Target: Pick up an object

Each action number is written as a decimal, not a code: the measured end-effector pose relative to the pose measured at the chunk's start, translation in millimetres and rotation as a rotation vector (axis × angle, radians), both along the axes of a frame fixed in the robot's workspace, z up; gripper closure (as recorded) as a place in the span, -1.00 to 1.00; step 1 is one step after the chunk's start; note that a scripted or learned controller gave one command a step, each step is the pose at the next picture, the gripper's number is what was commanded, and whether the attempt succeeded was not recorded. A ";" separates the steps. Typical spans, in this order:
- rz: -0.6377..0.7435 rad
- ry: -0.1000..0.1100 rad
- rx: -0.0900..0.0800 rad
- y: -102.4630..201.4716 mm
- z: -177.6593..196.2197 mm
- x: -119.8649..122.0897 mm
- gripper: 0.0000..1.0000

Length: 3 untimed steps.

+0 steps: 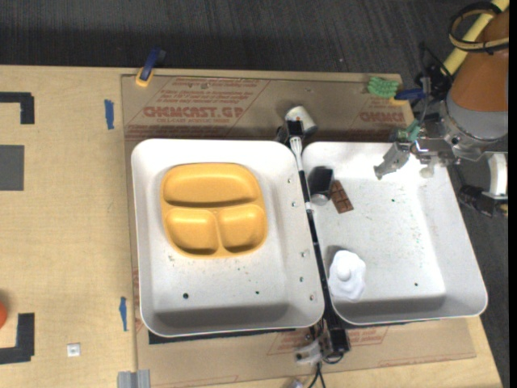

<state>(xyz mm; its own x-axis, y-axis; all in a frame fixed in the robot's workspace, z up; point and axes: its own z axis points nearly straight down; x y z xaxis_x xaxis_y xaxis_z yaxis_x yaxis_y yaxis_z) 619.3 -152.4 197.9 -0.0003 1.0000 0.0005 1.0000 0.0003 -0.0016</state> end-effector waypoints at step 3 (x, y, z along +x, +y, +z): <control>0.078 -0.001 0.000 49.5 -112.8 -55.5 -1.00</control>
<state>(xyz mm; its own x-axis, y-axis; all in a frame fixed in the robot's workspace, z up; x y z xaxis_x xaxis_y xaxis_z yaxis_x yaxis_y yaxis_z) 563.8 -102.9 85.1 -0.0785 0.9969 0.0007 0.9969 0.0785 -0.0009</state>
